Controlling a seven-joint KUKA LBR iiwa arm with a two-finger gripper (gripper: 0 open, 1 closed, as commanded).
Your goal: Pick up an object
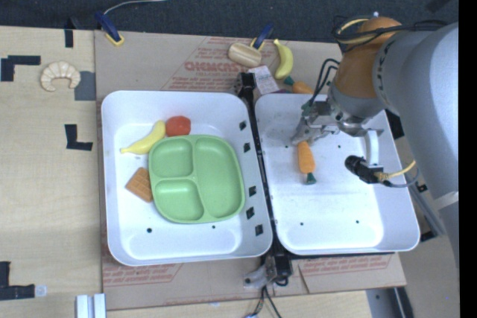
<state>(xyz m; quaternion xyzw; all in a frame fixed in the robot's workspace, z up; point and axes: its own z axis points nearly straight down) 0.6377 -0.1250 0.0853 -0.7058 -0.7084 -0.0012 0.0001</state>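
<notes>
Carrot [305,160] lies in rt bin [350,227], gripper [307,132] just above it, finger state unclear.

In the left bin [119,234]: plate [197,179], banana [145,141], tomato [177,126], cracker [139,185]; in the right bin [350,227]: carrot [305,160] under gripper [309,132].

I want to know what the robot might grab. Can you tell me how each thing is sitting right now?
carrot: lying flat in the right bin, just under the gripper
green plate: flat in the left bin, nothing on it
banana: lying beside the plate
tomato: resting by the plate's top edge
croissant: on the bench, outside the bins
</notes>
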